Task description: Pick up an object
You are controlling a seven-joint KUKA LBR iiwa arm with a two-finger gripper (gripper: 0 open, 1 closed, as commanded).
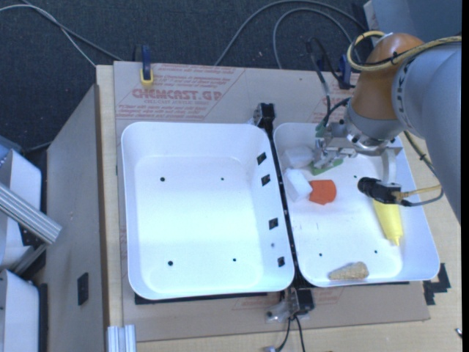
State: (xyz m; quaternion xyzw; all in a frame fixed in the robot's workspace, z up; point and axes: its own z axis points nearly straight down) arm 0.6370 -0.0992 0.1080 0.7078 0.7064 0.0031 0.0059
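Observation:
My gripper (327, 152) hangs low over the far left part of the right bin (418, 259). A small green object (321, 167) lies right at its tip, partly covered by it. Just in front of that sits an orange-red lump (322, 192), with a white object (297, 183) touching its left side by the divider. A yellow, banana-like object (390, 223) lies along the bin's right side. A tan, oblong piece (348, 271) rests near the front rim.
The left bin (139, 141) stands beside the right one, joined by a black divider with clips (272, 196). Both rest on a cardboard sheet (183, 86). Cables run across the dark floor behind.

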